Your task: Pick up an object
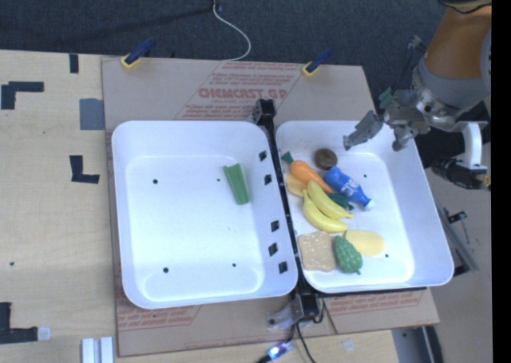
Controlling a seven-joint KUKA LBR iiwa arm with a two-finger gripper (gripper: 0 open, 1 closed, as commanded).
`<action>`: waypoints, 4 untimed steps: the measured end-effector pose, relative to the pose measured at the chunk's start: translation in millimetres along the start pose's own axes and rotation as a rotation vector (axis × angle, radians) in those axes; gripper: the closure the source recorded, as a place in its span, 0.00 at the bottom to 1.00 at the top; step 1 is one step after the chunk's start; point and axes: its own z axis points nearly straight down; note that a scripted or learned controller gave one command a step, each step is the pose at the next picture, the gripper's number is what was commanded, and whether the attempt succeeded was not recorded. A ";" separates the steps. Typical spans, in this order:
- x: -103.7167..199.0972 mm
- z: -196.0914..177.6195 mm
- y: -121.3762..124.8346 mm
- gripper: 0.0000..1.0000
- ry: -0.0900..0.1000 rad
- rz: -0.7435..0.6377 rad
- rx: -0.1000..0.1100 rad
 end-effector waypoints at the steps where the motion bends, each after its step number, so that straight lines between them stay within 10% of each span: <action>1: -22.8 125.5 -44.4 0.00 0.003 0.004 0.016; 2: -21.5 108.8 -39.6 1.00 0.000 -0.001 0.002; 3: -12.7 180.7 -7.8 1.00 -0.001 0.000 -0.003; 4: -12.9 177.4 -8.8 0.00 0.000 0.000 -0.002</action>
